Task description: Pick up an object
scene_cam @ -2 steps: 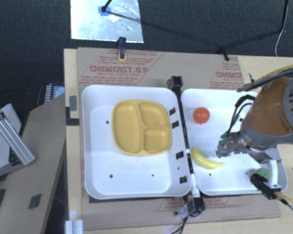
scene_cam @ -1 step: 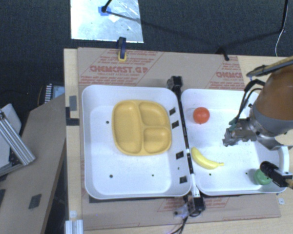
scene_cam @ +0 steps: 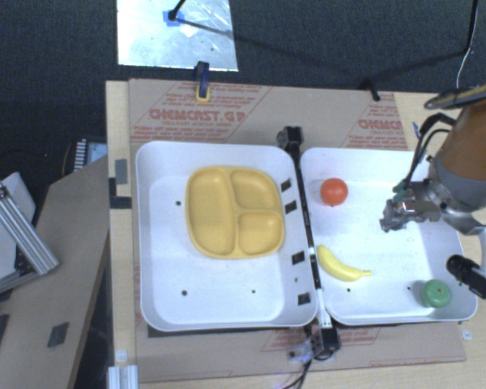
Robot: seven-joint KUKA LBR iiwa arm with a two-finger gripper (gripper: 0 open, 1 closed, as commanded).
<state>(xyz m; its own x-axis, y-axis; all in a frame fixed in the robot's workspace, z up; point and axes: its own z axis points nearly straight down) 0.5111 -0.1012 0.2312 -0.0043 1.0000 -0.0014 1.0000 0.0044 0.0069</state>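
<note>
- Objects on offer lie in the right bin (scene_cam: 364, 164): a small red-orange ball (scene_cam: 334, 191) at its far left, a banana (scene_cam: 343, 265) at its near left just beside the divider, and a green ball (scene_cam: 436, 293) in the near right corner.
- The hand (scene_cam: 397, 215) hangs over the bin's middle right, apart from all three; whether it is spread or closed I cannot tell, since it is small and dark against the wrist.
- Nothing shows between its tips, so I judge no pick made yet.
- Risk: both balls are round and would likely roll away if the tips land off-centre.
- Risk: the banana lies close against the bin wall, so a descent there could strike the rim or the divider.
- Risk: the green ball sits tight in its corner, near a dark fitting (scene_cam: 470, 275) at the bin's right edge, leaving little room.
- The left bin (scene_cam: 158, 241) carries a yellow divided plate (scene_cam: 233, 211), flat and wide, probably a poor grasp.
</note>
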